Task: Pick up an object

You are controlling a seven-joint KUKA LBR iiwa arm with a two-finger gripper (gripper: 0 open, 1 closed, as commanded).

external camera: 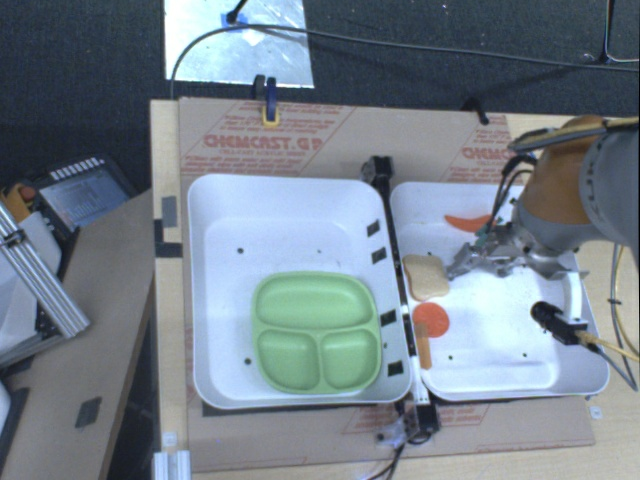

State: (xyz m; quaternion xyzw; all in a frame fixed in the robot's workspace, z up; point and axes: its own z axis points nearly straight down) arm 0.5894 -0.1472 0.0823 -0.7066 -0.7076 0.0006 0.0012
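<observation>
In the right bin (500, 368) lie a tan bread-like piece (427, 277) near the left wall, a red disc on a short orange handle (430, 322) just below it, and an orange carrot-like piece (466, 222) toward the back. My gripper (462, 263) reaches in from the right, low over the bin floor. Its tip points left, just right of the tan piece and below the orange piece. Nothing shows between its fingers.
The left bin (230, 218) holds a green divided plate (315, 330) at its front. A black divider with clips (390, 258) runs between the bins. The grey arm with its orange band (565, 183) covers the right bin's back right corner.
</observation>
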